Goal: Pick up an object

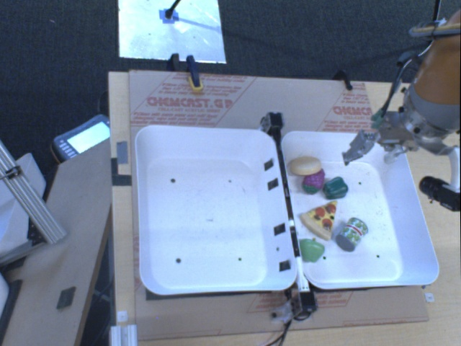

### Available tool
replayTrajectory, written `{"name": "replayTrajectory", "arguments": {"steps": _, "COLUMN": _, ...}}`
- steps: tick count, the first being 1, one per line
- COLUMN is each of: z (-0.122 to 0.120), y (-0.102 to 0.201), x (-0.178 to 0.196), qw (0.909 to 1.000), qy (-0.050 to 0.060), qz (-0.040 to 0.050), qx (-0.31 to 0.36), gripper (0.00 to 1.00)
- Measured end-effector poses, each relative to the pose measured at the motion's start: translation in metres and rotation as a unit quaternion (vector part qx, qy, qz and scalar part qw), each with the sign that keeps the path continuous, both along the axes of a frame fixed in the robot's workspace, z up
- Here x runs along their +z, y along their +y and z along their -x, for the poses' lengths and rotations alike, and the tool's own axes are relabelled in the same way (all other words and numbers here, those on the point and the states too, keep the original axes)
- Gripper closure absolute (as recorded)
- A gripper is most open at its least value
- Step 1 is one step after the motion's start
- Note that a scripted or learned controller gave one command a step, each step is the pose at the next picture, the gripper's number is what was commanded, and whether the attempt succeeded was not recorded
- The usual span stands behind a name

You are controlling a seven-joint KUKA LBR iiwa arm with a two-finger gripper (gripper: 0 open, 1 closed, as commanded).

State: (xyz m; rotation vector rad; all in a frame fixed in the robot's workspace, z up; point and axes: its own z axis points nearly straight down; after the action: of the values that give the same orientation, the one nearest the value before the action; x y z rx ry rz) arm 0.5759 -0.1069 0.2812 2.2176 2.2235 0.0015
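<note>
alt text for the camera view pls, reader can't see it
The gripper hangs open above the right bin, holding nothing. Below it lie a bun, purple toy, dark green toy, pizza slice, can and light green toy.

Even, bright overhead lighting; the two white bins (209, 215) are nearly overexposed, their floors showing little texture. A metal plate (171, 20) at the top reflects hazy glare. Shadows are soft and short — faint beneath the toys (328, 207). Overall sharpness is modest; the arm (432, 85) at right appears slightly blurred.
</note>
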Motion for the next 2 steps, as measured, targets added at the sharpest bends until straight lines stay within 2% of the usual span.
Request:
{"name": "replayTrajectory", "arguments": {"steps": 1, "z": -0.021, "y": 0.008, "x": 0.154, "qw": 0.9999, "qy": -0.010, "qz": 0.0016, "qx": 0.002, "gripper": 0.00}}
{"name": "replayTrajectory", "arguments": {"steps": 2, "z": 0.020, "y": -0.089, "x": 0.239, "qw": 1.0000, "qy": -0.005, "qz": 0.0039, "qx": -0.006, "gripper": 0.00}}
